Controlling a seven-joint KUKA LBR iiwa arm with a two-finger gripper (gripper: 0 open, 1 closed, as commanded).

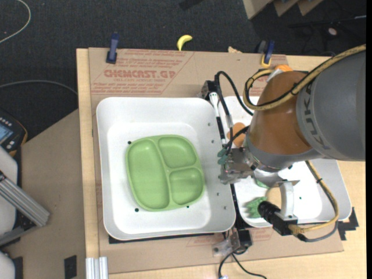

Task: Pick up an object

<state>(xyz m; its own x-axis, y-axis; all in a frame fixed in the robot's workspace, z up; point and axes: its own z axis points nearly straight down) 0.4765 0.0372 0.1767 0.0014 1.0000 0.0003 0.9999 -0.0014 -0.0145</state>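
Bins are seen side by side on a cardboard-covered worktop (145, 74). The left bin (110, 121) carries a green divided plate (165, 172), lying flat near its middle, with three compartments. The right bin (325, 205) is largely covered by the grey arm (337, 109) with its orange band (279, 106), which reaches in from the right. The jaws (228, 168) are seen low over the seam between the two bins, just beside the plate's right edge; whether they are released or clenched cannot be told, and nothing is seen between them. A small orange object (237, 133) is partly seen in the right bin behind the wrist, and a small green object (254, 205) lies near that bin's front edge, beside a black cable fitting (273, 215).
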